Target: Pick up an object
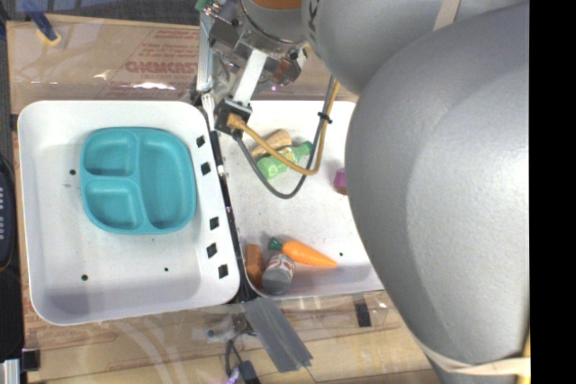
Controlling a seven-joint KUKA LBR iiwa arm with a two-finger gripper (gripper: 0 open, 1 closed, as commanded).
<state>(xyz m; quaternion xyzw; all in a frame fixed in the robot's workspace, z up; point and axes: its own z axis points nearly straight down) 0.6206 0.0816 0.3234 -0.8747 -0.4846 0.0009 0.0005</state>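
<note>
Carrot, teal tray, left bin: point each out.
carrot [310,254], camera view, middle of orange body
tray [169,184], camera view, floor of its largest compartment
left bin [54,270], camera view, bare floor, lower left

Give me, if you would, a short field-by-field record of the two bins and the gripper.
left bin: one teal divided plate
right bin: carrot and small can at the near wall; green block farther back
gripper: above the wall between the bins, far end
</note>
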